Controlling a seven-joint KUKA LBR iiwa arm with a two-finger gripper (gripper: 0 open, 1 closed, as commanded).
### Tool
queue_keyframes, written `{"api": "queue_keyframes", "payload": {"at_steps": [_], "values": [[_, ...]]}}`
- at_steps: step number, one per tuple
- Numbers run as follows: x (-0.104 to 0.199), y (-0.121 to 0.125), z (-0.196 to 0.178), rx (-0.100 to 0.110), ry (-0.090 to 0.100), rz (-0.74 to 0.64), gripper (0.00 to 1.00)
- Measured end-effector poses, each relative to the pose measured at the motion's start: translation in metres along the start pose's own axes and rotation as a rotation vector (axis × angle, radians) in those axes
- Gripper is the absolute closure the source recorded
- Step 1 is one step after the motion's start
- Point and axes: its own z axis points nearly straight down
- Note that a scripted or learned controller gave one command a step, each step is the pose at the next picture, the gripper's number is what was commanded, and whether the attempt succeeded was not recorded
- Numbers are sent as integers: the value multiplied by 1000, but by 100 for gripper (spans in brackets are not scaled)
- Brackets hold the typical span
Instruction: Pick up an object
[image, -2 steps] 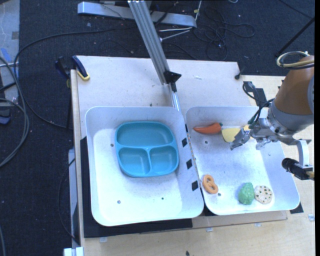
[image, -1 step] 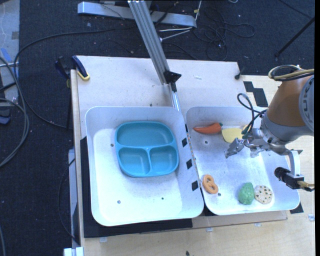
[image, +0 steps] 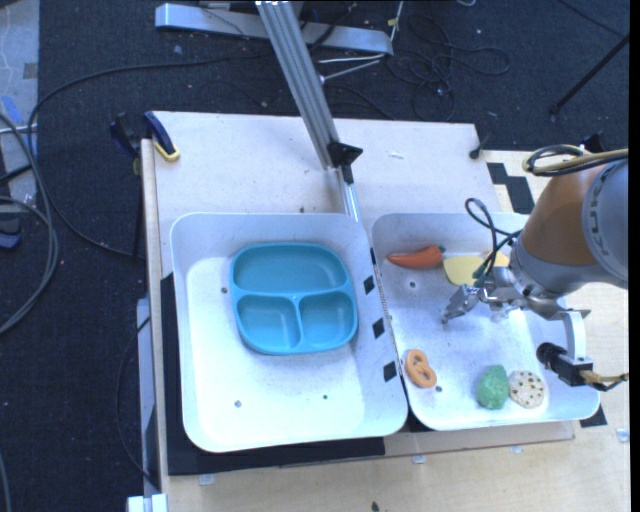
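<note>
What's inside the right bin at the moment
The right bin holds a carrot, a yellow piece, a pretzel, a green lump and a cookie. The arm covers part of the bin's right side.

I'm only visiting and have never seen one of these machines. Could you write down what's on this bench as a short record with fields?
left bin: holds a blue divided tray
right bin: holds the small items
far side of right bin: orange carrot, pale yellow piece beside it
near side of right bin: orange pretzel, green lump, speckled cookie
gripper: in the right bin's middle, nothing visible between its fingers
arm: reaches in from the right
</note>
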Motion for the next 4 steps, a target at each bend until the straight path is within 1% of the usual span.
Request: {"api": "queue_keyframes", "payload": {"at_steps": [1,2,3,4], "values": [[-1,2,-12,-6,-3,1,100],[1,-8,-66,-1,0,1,100],[8,-13,-112,-2,0,-3,100],[-2,-13,-164,-2,-1,-2,100]]}}
